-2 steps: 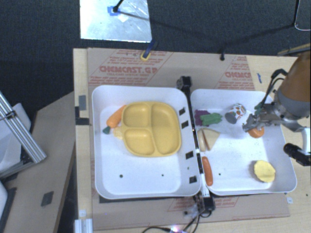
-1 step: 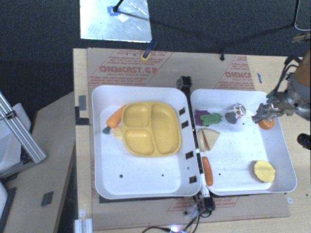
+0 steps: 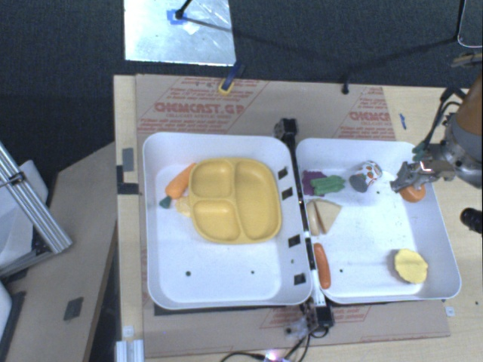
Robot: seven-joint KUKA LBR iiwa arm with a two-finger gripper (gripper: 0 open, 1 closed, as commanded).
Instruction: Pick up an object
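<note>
Reaching in from the right, the gripper [image 3: 411, 176] sits low over an orange piece [image 3: 413, 194] at the right bin's [image 3: 434, 232] far-right edge; jaw state cannot be told. Best to settle squarely over the piece before closing, minding the bin wall just beside. Bench: left bin [image 3: 162, 225] bears a yellow divided plate [image 3: 230, 200], carrot [image 3: 178, 181] alongside.

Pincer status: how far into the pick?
Done: the arm has reached the right bin, and the pincer sits at the orange piece by the far right wall. In hand: nothing visibly lifted; grip unclear. Left: secure it and raise it clear.
</note>
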